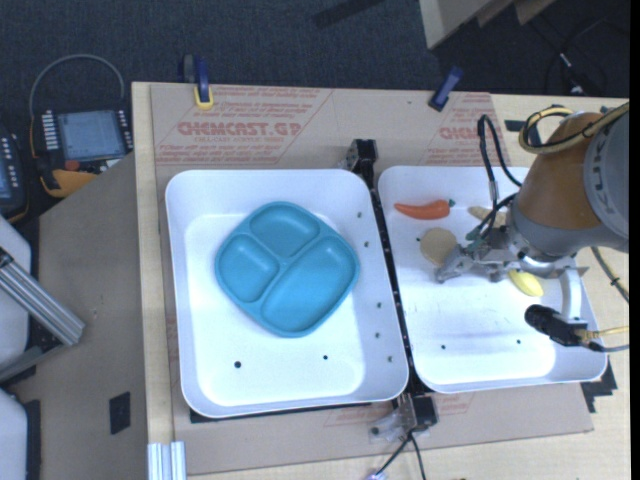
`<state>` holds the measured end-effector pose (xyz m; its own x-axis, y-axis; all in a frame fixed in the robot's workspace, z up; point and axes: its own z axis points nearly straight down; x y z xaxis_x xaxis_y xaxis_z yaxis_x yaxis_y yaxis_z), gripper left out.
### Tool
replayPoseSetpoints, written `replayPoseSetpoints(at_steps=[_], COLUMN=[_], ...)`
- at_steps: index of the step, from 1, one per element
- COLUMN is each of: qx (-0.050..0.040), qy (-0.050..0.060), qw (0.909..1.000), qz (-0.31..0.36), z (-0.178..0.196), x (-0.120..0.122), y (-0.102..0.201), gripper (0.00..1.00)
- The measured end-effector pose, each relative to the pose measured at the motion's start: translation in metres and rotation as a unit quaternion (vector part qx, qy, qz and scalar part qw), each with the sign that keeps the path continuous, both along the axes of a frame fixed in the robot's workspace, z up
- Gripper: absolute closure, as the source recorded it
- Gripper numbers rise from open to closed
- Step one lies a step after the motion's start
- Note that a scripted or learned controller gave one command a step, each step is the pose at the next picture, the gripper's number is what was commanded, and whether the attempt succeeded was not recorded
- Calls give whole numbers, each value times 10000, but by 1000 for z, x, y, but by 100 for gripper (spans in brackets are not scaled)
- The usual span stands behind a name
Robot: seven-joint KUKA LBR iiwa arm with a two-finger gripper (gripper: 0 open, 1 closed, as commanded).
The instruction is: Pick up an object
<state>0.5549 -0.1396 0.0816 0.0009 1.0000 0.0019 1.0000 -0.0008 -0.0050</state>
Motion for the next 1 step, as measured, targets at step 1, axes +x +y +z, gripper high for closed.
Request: replayPoseSetpoints(at_steps=[1], qx=[-14], qy=[-36], qw=[10000], qz=[1], z=[14], x=[1], y=[0], gripper=[100])
